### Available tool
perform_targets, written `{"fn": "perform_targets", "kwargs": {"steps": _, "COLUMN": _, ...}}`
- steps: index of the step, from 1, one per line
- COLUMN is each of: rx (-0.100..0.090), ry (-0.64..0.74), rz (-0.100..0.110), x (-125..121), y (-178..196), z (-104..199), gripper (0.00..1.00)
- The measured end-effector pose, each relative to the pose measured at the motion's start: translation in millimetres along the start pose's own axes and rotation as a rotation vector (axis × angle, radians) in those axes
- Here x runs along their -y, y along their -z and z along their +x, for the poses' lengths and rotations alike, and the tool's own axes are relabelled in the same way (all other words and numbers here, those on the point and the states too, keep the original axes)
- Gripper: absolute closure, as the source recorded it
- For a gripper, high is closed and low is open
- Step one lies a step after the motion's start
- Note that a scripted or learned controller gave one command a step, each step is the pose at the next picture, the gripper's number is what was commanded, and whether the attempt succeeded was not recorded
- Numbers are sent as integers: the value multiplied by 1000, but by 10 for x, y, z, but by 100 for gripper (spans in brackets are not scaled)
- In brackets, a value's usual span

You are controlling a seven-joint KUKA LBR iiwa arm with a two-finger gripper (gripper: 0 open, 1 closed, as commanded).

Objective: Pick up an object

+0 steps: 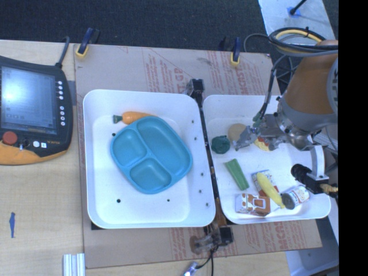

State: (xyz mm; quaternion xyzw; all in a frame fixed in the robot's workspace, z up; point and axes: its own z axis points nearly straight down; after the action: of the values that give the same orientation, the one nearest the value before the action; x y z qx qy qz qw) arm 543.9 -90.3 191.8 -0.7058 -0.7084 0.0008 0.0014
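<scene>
Objects lie scattered in the right bin (322, 211): a dark green ball (220, 145) near its left wall, a tan round piece (236, 131) just beside the ball, a flat green bar (236, 173) lying at a slant below them, a yellow banana (268, 190) lower down, a brown and white carton (253, 204) just left of the banana's lower end, and a small dark-capped item (295, 198) to its right. A bit of yellow and red (264, 145) shows under the arm's wrist, too hidden to name. The pincer (246, 139) hangs low over the upper part of this bin, its grey tips between the tan piece and the ball, near both; whether it touches either cannot be told, nor how far apart its tips stand, and nothing can be seen gripped in it. The arm (307, 94), grey with an orange band, reaches in from the right. In the left bin (95, 154) sits a blue divided plate (150, 154), with an orange carrot (133, 117) touching its upper edge. A pendant (31, 111) with a screen rests on the bench (40, 211) to the left.
</scene>
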Motion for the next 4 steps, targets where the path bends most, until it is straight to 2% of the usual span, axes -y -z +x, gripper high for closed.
{"fn": "perform_targets", "kwargs": {"steps": 1, "rx": 1, "ry": 2, "rz": 1, "x": 363, "y": -889, "z": -176, "gripper": 0}}
{"fn": "perform_targets", "kwargs": {"steps": 2, "rx": 3, "ry": 6, "rz": 2, "x": 359, "y": -786, "z": -189, "gripper": 100}}
{"fn": "perform_targets", "kwargs": {"steps": 3, "rx": 3, "ry": 7, "rz": 2, "x": 359, "y": -786, "z": -188, "gripper": 0}}
{"fn": "perform_targets", "kwargs": {"steps": 4, "rx": 7, "ry": -1, "rz": -8, "x": 392, "y": -973, "z": -120, "gripper": 0}}
